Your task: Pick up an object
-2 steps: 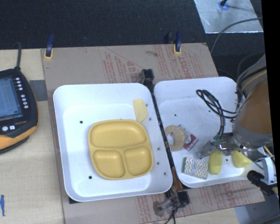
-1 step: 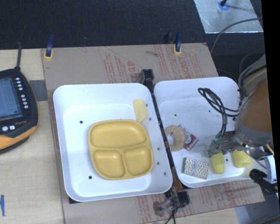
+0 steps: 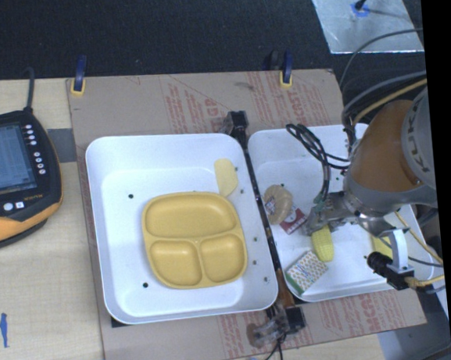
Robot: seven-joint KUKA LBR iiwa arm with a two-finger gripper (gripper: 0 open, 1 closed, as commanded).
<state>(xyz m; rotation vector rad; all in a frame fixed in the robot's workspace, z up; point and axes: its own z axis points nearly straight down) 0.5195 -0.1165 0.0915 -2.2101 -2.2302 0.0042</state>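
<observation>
My gripper (image 3: 322,222) is low in the right bin (image 3: 285,148), under the grey arm with its orange band (image 3: 380,154). Directly below its tip lies a yellow corn-shaped piece (image 3: 322,246), touching it or nearly so. Just left of the gripper are a small red item (image 3: 294,222) and a brownish wrapped item (image 3: 278,201). A green-and-white packet (image 3: 306,272) lies at the bin's front. Another yellow item (image 3: 383,245) lies partly hidden by the arm at the right.
The left bin (image 3: 116,224) holds a yellow divided plate (image 3: 193,238) and a pale yellow piece (image 3: 225,175) near its right wall. Black cables (image 3: 313,146) cross the back of the right bin. A handheld control pad (image 3: 9,174) lies at far left.
</observation>
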